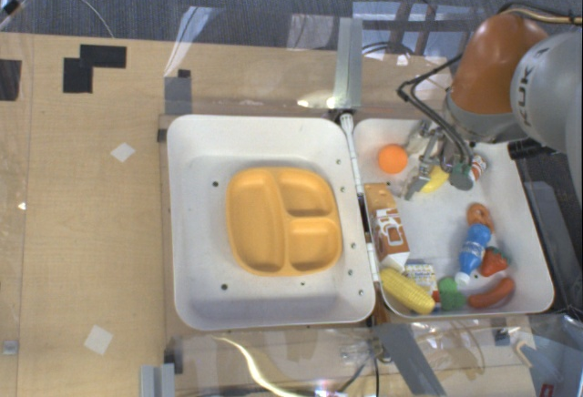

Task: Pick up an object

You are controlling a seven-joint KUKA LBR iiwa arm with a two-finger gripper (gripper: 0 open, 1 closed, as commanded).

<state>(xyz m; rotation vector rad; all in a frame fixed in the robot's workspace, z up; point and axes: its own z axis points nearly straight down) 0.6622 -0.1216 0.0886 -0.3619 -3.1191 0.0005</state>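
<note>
Corn lies at six o'clock; the tool pinches a yellow piece that could slip free.

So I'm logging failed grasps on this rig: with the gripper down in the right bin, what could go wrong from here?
1. The gripper sits at a small yellow object, but the view doesn't settle whether it is held, so it may lift away with nothing.
2. The orange ball lies just beside the gripper and could roll if nudged.
3. The gripper works near the right bin's back wall, so a small drift could bump it.
</note>
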